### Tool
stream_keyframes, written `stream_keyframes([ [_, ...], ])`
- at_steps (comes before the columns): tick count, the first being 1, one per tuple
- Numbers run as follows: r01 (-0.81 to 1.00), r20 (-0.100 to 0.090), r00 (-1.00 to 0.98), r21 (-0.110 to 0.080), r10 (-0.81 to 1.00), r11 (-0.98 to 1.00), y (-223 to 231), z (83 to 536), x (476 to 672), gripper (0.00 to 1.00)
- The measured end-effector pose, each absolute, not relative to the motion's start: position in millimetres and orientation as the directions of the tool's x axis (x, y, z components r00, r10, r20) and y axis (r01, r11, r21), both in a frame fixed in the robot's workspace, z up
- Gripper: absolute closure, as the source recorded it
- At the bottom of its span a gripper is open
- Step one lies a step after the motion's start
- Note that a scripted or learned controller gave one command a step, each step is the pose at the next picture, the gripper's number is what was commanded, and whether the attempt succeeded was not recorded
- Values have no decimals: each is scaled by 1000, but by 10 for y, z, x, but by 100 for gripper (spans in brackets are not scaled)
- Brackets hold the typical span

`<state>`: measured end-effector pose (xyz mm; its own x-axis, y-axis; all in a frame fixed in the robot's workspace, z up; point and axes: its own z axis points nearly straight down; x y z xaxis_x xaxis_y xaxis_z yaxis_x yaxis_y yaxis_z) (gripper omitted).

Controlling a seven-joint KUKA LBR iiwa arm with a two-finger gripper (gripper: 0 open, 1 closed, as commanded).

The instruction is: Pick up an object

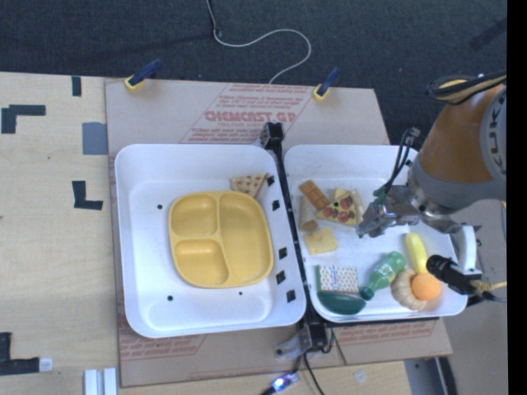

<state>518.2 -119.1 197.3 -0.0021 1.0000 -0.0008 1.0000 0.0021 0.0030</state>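
My gripper hangs over the right bin, just right of a pizza slice. Nothing shows between its fingers. Around it lie toy foods: a brown waffle stick, a pale cheese square, a green bottle, a yellow banana, an orange ball on a tan bun, a checkered cracker and a dark green piece.
The left bin holds a yellow divided plate and a sandwich wedge by the dividing wall. Blue and yellow clamps pin the cardboard at the back. A cable runs across the dark floor.
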Motion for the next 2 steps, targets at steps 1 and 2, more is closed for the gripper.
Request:
stream_keyframes([
  [1, 1000, 0, -1, 1, 1000, 1, -1186, 2256, 5187, 100],
  [2, 1000, 1, -6, -3, 1000, 6, -680, 2143, 5244, 100],
])
